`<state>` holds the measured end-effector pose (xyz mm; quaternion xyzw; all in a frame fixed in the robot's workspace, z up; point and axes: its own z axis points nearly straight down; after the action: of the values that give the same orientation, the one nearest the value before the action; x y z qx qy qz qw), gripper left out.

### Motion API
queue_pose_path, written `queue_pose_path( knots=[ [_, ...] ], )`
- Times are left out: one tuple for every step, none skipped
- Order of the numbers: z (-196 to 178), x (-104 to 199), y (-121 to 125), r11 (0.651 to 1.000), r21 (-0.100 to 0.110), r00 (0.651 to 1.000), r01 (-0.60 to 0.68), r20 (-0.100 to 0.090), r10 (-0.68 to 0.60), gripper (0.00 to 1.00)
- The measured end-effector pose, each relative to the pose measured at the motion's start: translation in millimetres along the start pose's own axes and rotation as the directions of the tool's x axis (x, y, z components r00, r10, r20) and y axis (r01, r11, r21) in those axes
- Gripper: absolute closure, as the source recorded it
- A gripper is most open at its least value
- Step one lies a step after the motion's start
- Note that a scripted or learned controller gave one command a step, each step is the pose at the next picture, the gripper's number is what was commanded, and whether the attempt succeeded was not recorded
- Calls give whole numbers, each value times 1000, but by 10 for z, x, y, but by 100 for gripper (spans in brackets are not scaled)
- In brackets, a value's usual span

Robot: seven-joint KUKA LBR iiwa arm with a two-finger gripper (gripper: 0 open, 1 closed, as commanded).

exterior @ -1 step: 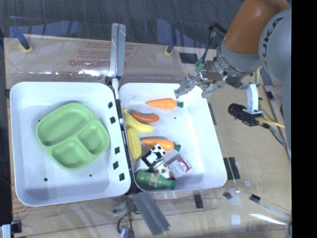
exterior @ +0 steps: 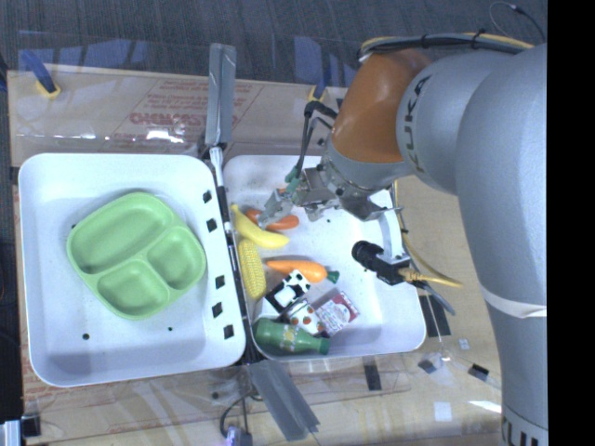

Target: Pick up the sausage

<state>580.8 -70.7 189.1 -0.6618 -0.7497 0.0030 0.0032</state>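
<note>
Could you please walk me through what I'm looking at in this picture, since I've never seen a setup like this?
One camera looks down at a slant on a bench with two white bins. The big grey and orange shape is a robot arm reaching in from the right. Its hand is low over the right bin, at a reddish sausage; whether it grips it I cannot tell. That bin also has a banana, corn, a carrot and a green bottle. The left bin holds a green divided plate.

I see the sausage, a small orange-red piece, lying roughly level in the right bin's upper left part, just above the banana, partly hidden from me.
</note>
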Motion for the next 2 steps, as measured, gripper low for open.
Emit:
queue_pose_path(
  knots=[
    [269, -344, 97, 998, -4, 998, -68, 0, 68, 0],
    [925, -367, 399, 996, -13, 996, 85, 2, -85, 0]
  ],
)
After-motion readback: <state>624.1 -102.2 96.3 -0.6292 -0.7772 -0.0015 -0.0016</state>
